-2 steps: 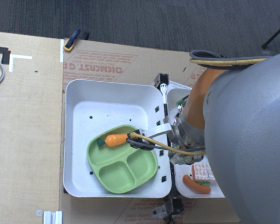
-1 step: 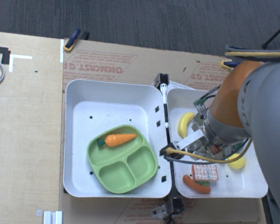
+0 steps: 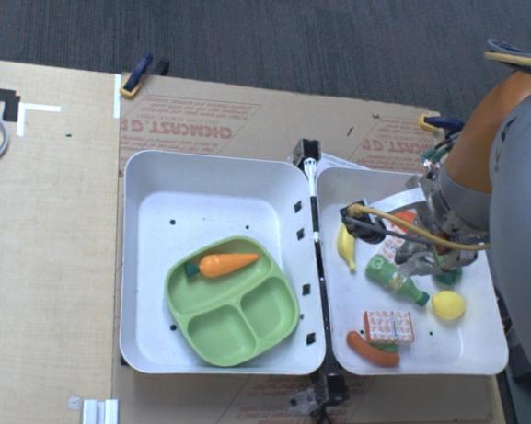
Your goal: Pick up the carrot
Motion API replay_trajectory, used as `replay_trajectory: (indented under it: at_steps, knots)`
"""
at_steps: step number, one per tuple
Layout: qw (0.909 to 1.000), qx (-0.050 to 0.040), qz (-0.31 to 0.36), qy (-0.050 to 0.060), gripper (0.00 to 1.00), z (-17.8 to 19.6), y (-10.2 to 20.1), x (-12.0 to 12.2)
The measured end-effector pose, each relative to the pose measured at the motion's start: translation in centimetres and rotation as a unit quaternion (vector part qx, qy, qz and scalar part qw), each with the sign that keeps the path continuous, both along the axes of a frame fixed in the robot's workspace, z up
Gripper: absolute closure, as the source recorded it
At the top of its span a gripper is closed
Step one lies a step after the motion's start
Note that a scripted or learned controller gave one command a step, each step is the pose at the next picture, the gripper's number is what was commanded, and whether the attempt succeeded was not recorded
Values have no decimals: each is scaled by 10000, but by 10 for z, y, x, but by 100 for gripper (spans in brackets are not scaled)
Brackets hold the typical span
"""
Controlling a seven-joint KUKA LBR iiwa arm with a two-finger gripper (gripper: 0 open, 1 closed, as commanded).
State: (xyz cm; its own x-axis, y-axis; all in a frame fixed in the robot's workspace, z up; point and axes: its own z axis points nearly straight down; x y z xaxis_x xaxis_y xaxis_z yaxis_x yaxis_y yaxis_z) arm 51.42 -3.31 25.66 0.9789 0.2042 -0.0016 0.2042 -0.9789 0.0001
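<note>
The orange carrot (image 3: pixel 228 264) with a green stem end lies in the large top compartment of the green divided plate (image 3: pixel 230 316), which sits in the left white bin (image 3: pixel 148 242). My gripper (image 3: pixel 418 259) hangs low over the right white bin (image 3: pixel 475 349), well to the right of the carrot, above a green bottle (image 3: pixel 394 279). The wrist and cables hide how its fingers stand.
The right bin holds a banana (image 3: pixel 346 245), a yellow lemon (image 3: pixel 448 306), a red-and-white box (image 3: pixel 388 327), a red sausage (image 3: pixel 372 351) and an orange item (image 3: pixel 403 218) partly under the wrist. The bins' shared wall (image 3: pixel 315 257) separates gripper from carrot.
</note>
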Motion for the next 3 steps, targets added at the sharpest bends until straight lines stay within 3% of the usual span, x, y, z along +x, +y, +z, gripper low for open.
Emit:
replay_trajectory:
  at_steps: [1,2,3]
  knots:
    - [9524,11,3049,7,100,-47,-25,18]
    - [9705,3,2410,3,100,59,-15,58]
    - [9463,9,3232,11,100,-6,19,100]
